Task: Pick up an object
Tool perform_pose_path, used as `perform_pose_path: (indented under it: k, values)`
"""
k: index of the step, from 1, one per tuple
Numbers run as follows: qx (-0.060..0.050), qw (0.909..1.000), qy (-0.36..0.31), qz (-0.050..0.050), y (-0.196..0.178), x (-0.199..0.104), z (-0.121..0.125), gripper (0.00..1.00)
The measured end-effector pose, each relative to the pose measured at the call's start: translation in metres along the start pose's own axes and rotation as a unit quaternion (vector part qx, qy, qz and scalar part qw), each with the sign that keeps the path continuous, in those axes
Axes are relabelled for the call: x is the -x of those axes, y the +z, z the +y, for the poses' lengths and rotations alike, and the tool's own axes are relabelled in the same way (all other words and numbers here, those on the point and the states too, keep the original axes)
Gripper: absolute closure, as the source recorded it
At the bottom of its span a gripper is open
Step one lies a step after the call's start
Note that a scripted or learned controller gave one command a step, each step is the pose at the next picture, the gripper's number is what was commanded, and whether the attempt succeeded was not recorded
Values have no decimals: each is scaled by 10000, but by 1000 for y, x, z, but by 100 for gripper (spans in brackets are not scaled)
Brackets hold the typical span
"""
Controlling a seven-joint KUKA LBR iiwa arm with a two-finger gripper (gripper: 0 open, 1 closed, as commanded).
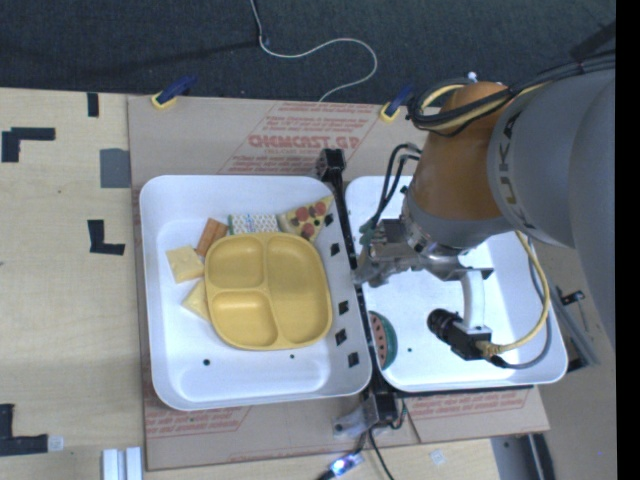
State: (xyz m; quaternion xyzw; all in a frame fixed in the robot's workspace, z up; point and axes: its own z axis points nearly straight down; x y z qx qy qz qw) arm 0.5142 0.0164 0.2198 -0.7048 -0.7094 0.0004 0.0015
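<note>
Arm: a smooth grey casing with an orange band is reaching in from the right and hanging over the right bin.
Hand: the hand is sitting low over the right bin's left side, close to the divider between the bins; I cannot tell how its fingers are set.
Left bin: shallow, white, glossy, with rounded corners, lying to the left of the hand.
Contents, left bin: a yellow plastic plate with three compartments is resting in the middle; tan flat pieces are lying beyond its far side from the hand; small patterned items are crowding its top edge.
Right bin contents: a round green-and-red object is lying just below the hand, against the left wall.
Open room: bare white floor is showing along the left bin's lower edge.
Tabletop: brown cardboard is spreading under both bins.
</note>
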Motion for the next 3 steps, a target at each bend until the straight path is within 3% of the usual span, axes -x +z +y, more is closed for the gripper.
perform_pose_path:
  k: [3]
  values:
    - [-2,10000,28,-13,-10,-18,0,100]
